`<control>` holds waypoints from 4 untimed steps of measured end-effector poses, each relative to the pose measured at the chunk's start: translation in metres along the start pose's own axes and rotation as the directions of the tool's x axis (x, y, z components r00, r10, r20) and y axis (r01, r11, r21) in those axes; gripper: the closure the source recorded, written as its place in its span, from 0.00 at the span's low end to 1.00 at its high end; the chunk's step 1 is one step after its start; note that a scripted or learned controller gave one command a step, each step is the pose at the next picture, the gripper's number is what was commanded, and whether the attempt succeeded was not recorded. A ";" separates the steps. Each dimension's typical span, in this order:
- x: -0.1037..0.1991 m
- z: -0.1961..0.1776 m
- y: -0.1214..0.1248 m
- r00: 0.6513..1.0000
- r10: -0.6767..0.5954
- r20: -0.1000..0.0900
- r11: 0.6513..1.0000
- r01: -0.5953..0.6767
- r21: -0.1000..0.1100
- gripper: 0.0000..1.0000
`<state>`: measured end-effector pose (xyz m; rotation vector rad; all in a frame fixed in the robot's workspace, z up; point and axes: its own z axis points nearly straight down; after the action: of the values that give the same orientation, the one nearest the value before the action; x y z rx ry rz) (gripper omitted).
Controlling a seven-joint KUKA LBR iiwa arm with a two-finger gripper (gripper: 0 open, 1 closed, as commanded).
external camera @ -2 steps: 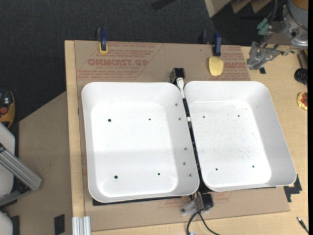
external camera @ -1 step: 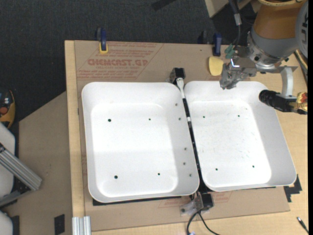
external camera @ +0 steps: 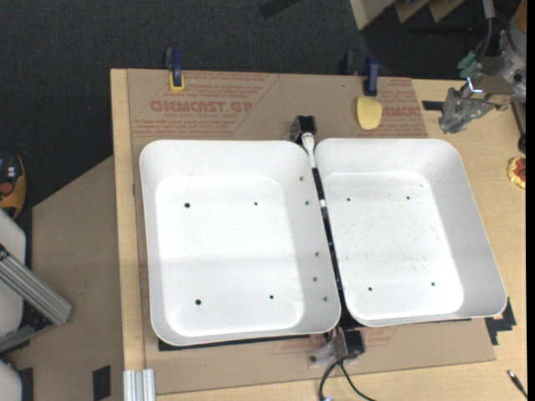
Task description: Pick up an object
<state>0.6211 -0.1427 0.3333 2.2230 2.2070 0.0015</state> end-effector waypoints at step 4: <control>0.049 0.007 0.005 1.000 -0.006 -0.006 1.000 0.006 0.006 1.00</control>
<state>0.6267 -0.0935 0.3262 2.2220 2.2202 0.0008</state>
